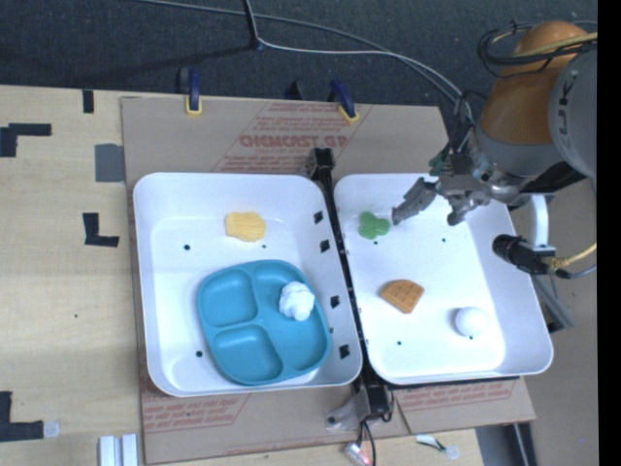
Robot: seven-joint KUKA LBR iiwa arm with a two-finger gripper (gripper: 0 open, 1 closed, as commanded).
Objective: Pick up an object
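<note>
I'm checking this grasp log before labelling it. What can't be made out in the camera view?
- Claw: its fingers look spread over the right bin, with nothing between them, but its height above the floor is unreadable at this slant.
- Green object: too small to identify.
- White lump on the blue divided plate: blurred, material unclear.
- Arm: cut off by the right edge.

Setting: we read this as a robotics lab | two shallow white plastic bins (160, 289) on clamped brown cardboard sheet (281, 139) | loose black cables (320, 42) | black tape marks (97, 229) on bench.
</note>
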